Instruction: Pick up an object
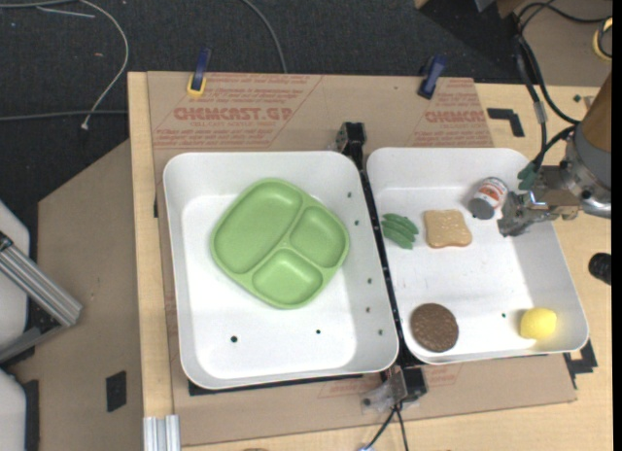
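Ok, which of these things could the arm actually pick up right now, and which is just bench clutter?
Pickable, in the right bin: can beside the gripper, toast slice, green leaf, brown patty, lemon.

Lying about: green divided plate in the left bin, blue clamps, cables.

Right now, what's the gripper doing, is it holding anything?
Gripper: over the right bin beside the can; open or shut cannot be told.

A green three-compartment plastic plate lies in the left shallow white bin. In the right shallow white bin, a green leaf-shaped piece lies left of a tan toast slice, a small grey-and-red can behind them. A round brown patty sits at the front, a yellow lemon to its right.
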{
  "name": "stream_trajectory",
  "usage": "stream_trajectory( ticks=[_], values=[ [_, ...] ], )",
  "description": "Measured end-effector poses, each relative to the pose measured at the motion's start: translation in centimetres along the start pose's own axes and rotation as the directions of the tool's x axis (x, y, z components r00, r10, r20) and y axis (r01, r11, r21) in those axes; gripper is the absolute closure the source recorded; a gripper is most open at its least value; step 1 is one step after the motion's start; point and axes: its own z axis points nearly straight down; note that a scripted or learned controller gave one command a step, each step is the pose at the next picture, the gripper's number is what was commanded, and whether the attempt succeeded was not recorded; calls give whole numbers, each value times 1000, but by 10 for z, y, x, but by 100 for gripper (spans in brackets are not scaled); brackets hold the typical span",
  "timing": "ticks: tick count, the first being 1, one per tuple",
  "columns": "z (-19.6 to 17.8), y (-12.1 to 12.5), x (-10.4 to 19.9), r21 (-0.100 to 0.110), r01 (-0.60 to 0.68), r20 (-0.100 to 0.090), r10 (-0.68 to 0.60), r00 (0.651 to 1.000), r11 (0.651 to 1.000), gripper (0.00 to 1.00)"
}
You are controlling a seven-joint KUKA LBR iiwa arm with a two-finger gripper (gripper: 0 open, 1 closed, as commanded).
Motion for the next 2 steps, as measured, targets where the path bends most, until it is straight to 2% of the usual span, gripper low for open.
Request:
stream_trajectory(
  ticks=[1,2],
  values=[
    [0,-6,46,2,-1,-1,1,1000,1000,100],
    [16,-3,102,4,1,-1,-1,1000,1000,100]
  ],
)
